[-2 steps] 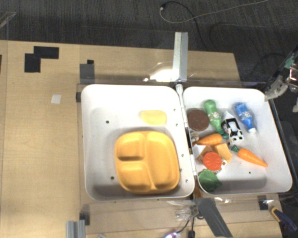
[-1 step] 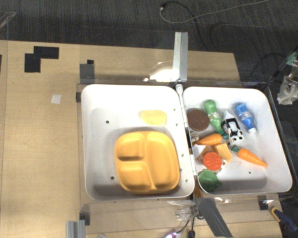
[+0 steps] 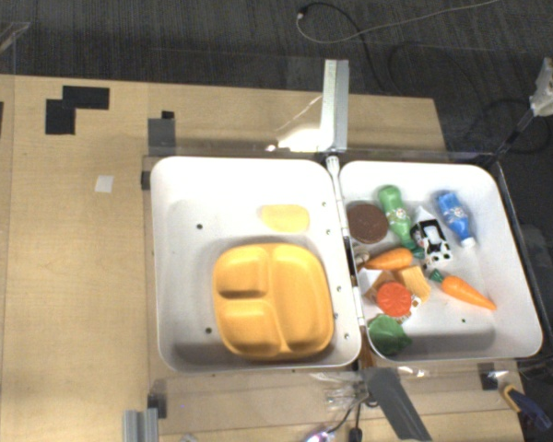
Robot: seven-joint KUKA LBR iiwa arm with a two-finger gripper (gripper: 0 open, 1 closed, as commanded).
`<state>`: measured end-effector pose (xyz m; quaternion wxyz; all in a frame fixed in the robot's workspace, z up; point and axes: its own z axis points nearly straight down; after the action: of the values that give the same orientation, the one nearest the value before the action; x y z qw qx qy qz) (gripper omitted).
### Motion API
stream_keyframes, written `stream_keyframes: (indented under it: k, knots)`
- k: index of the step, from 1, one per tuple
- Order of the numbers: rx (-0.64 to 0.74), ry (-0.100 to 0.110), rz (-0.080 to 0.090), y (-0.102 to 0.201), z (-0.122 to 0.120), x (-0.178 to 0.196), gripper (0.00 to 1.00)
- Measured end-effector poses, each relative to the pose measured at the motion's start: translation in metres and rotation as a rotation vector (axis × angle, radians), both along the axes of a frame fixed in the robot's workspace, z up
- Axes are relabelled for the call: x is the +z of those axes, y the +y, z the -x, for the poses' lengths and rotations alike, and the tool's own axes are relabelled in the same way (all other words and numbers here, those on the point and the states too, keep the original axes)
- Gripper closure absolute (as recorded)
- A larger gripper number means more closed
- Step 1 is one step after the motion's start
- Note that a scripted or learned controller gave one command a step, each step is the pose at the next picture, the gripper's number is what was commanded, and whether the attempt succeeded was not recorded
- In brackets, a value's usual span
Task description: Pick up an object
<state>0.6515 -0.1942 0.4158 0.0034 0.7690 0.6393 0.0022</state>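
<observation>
While both white bins are sitting side by side on the wooden bench [image 3: 64, 274], nothing in the scene is suggesting that a pick has begun: every object is lying on a bin floor and none is being lifted. As a judgement, the whole task is still lying ahead, from the approach through the grasp to the lift. Whether the gripper is open or closed I cannot tell.

All the likely targets are crowding the right bin [image 3: 507, 247]. A brown disc [image 3: 367, 221] is resting near the divider, with a green bottle-shaped toy [image 3: 393, 207] just beside it and a blue bottle [image 3: 454, 215] lying a little farther right. A small black-and-white toy [image 3: 430, 238] is sitting between them and the lower group. That group is packing an upper carrot [image 3: 390, 260], a red tomato-like piece [image 3: 394, 299] and a green leafy piece [image 3: 387, 333] close together against the divider, some of them touching.

The right-hand carrot [image 3: 466, 292] is looking like the easiest pick, since it is lying apart from the cluster with bare floor around it. Its long axis is running diagonally, with the thick end toward the upper left and the tapered tip pointing to the lower right. The upper carrot is lying nearly level, and the blue bottle is running steeply from upper left to lower right.

The left bin [image 3: 180, 201] is holding a yellow compartment tray [image 3: 273, 299] and a pale yellow flat piece [image 3: 284, 216] above it.
</observation>
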Motion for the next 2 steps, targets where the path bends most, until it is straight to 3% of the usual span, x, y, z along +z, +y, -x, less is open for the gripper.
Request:
stream_keyframes:
  k: [1, 2]
  knots:
    - [0.184, -0.002, 0.002, -0.001, -0.017, 0.023, 1.0]
    - [0.192, -0.009, 0.005, 0.002, -0.019, 0.036, 1.0]
